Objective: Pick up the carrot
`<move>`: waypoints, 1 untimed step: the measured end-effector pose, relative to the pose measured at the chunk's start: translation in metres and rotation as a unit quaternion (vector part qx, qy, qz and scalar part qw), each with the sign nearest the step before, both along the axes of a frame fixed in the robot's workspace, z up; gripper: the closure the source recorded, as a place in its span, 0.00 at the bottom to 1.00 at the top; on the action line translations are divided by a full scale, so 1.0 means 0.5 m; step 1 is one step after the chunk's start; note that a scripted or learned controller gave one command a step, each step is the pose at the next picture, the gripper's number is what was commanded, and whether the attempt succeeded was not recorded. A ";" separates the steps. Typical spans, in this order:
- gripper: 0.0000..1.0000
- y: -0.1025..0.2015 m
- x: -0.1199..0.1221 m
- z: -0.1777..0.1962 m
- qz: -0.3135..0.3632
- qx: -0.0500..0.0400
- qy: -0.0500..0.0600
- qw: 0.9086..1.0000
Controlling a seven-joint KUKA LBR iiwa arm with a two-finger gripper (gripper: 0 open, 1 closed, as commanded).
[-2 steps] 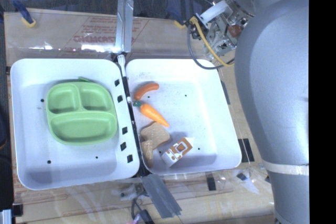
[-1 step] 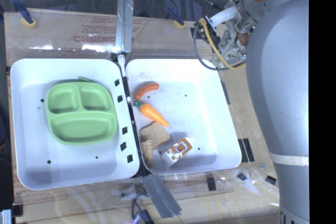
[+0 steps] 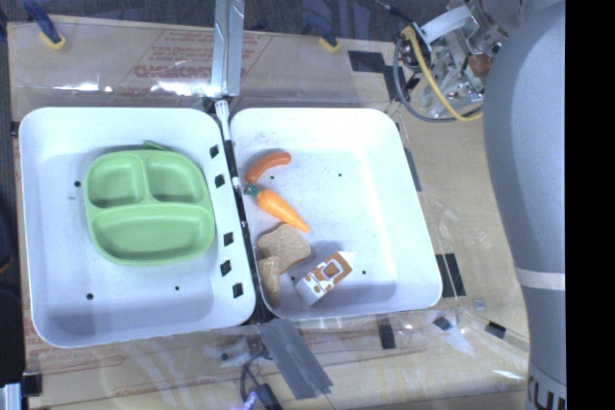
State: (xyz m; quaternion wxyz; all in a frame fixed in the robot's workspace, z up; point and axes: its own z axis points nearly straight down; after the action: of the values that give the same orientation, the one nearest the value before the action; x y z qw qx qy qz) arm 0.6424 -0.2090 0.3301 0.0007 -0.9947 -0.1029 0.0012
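Note:
The carrot [image 3: 280, 206], orange with a small green top, lies slanted in the right bin [image 3: 384, 206] near its left wall. My gripper [image 3: 450, 74] hangs above the bench beyond the right bin's far right corner, well away from the carrot, among yellow cables and metal parts.
An orange sausage [image 3: 266, 164] lies just beyond the carrot. A tan bread slice [image 3: 278, 253] and a small white carton [image 3: 324, 276] sit near the bin's front left. The left bin [image 3: 48, 235] holds a green divided plate [image 3: 150, 205]. The grey arm [image 3: 524, 139] fills the right side.

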 end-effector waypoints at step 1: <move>1.00 0.003 0.019 0.018 0.007 0.000 0.000 1.000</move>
State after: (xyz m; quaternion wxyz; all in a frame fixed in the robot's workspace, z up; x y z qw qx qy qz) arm 0.6521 -0.2074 0.3389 0.0011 -0.9939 -0.1099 0.0007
